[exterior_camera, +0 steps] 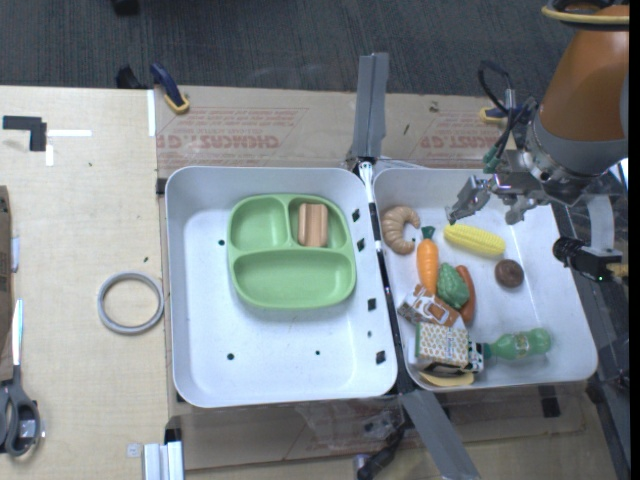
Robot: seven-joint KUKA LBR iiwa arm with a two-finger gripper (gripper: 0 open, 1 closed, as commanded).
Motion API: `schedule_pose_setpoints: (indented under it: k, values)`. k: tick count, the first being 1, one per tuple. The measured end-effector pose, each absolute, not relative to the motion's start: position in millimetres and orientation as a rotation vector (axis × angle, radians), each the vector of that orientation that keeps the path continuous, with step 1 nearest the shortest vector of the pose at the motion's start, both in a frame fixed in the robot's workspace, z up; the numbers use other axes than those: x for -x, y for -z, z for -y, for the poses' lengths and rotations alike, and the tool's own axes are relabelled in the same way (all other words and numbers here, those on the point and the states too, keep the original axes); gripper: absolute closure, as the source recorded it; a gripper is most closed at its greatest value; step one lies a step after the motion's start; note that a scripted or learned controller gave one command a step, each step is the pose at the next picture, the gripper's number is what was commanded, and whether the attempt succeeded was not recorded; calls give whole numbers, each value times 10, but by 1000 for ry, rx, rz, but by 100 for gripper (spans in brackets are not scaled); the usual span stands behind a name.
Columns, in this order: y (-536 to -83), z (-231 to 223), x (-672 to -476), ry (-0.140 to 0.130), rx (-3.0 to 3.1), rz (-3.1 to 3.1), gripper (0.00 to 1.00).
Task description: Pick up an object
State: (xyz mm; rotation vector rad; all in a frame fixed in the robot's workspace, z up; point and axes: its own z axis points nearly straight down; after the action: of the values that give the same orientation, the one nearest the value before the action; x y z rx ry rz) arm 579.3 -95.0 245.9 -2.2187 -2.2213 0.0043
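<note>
My gripper (492, 200) hangs in the upper right of the frame, above the back of the right bin (572, 313). Its two fingers are spread apart with nothing between them.

I judge I am in the approach step, with nothing picked yet. The nearest candidate is the corn cob (474, 239), lying just below and slightly left of my fingertips, apart from them. Around it lie a croissant (399, 227), a carrot (428, 262), a brown ball (509, 273), a green bottle (519, 345) and a small box (441, 345) toward the front. From this slant I cannot tell how high I am above the corn.

Next I need to come down over the cob, set my fingers across its narrow width, and close. The left bin (200, 353) holds a green tray (290, 278) with a sausage (313, 225).
</note>
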Motion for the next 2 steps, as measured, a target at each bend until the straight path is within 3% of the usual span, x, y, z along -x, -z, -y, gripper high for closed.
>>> schedule_pose_setpoints:
  k: [1, 2]
  values:
    - [-1907, 439, -5576, -3, 1953, 2459, 0]
    - [-1387, 1104, -5860, -4, 1934, 2473, 0]
